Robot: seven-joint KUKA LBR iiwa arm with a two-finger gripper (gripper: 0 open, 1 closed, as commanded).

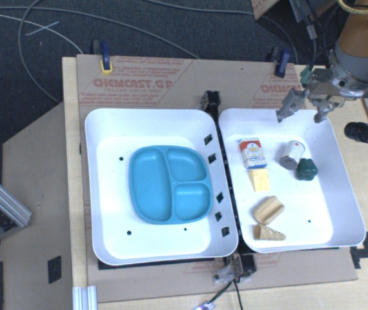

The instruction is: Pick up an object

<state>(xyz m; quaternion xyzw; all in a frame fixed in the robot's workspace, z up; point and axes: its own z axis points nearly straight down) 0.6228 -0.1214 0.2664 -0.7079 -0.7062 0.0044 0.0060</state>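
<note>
My gripper (305,111) hangs open above the far edge of the right bin (339,192), with nothing between its two spread fingers. Below it in that bin lie a red and white carton (252,152), a yellow block (259,179), a grey and white cylinder (292,154) and a dark green lump (307,169). Nearer the front lie a tan bread-like piece (267,208) and a tan wedge (269,233). The cylinder and green lump sit closest to the gripper, a little toward the front.
The left bin (100,192) holds a blue divided plate (170,184). Black clips run along the seam between the bins. Blue clamps (106,57) pin the cardboard sheet at the back. Cables trail across the dark floor behind.
</note>
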